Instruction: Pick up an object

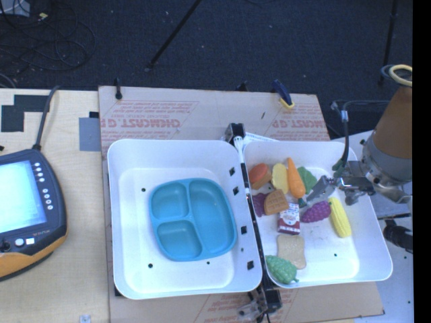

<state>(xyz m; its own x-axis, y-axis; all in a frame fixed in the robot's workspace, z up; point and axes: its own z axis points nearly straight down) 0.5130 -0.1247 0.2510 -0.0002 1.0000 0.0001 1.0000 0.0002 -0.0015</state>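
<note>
Your tool (316, 194) hangs low over the right bin (367, 264), reaching in from the right, its tip just above the purple grapes (316, 212). You cannot tell how far it is open or whether it has hold of anything. Just left of it stands the carrot (295, 177); the corn cob (339, 217) lies just right. Well to its left, the blue divided plate (192, 219) sits in the left bin (128, 180).

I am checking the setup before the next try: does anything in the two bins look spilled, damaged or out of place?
Nothing stands out. The toy foods lie jumbled but inside the right bin, the blue divided plate sits flat in the left bin, and the gripper hovers beside the carrot.
</note>
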